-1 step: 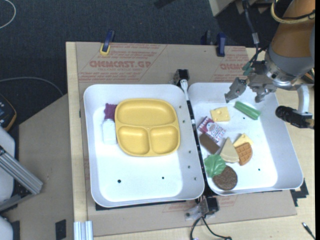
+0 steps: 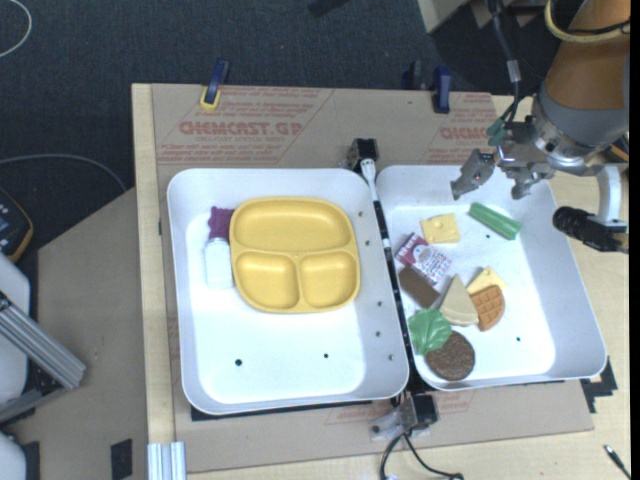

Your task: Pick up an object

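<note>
I see gripper (image 2: 497,176) spread wide, empty, above right bin's (image 2: 560,358) far edge | green stick (image 2: 495,220) just below-right of it, yellow cheese square (image 2: 442,230) beside | risk: fingers straddle both, or stick skids off.

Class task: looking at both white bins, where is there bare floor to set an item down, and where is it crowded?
Left bin: bare floor in front of the yellow tray. Right bin: bare along its right side, past the green stick. Crowded: toy food near the divider.
</note>
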